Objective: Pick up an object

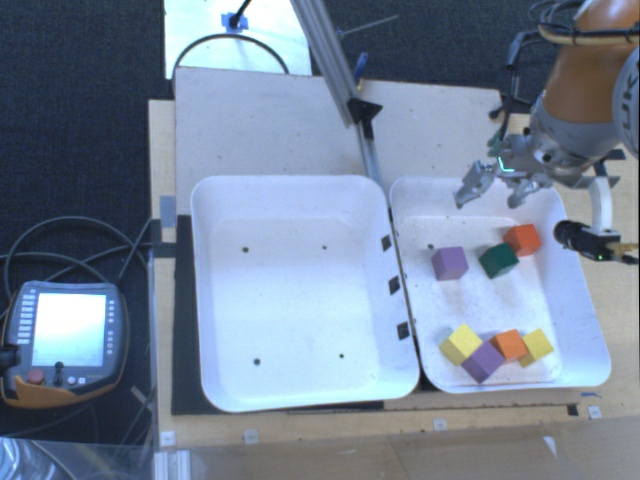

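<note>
White plastic is what I see nearest me: two shallow bins side by side on the bench, the left bin (300, 298) and the right bin (575, 318), touching along their inner rims. At the near end of the right bin I see a tight cluster of four blocks: a yellow cube (461, 344), a purple cube (483, 361), a small orange cube (510, 344) and a second yellow cube (537, 346), each pressed against its neighbour. Further up the same bin I see three more, loosely spaced: a purple block (449, 262), a dark green block (498, 260) and an orange block (522, 239), the green and orange ones almost touching. Beyond them, over the bin's far rim, my gripper (496, 185) hangs above the floor with its two fingers spread apart and nothing between them. Off to my left, a teach pendant (62, 340) lies beside the bench.
</note>
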Robot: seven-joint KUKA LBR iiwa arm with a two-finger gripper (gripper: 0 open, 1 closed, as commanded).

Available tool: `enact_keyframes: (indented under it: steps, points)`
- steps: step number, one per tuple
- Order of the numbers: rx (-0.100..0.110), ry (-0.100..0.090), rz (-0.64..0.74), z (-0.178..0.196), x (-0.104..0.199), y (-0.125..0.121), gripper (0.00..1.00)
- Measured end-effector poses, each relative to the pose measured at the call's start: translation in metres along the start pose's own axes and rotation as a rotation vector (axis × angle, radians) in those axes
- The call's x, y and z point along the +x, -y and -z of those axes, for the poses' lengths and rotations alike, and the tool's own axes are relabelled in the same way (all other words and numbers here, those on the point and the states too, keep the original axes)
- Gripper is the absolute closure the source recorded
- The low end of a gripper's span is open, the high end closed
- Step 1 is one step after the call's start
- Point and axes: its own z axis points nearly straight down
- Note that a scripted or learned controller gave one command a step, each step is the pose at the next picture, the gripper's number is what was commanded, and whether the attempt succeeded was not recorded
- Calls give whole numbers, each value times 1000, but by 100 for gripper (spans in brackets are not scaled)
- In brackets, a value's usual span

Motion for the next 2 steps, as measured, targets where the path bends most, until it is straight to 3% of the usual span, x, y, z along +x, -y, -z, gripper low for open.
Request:
enact_keyframes:
  steps: [1,2]
  points:
    - [-4,1,0,2,0,-1,0]
    - [-1,1,-2,-39,2,-2,0]
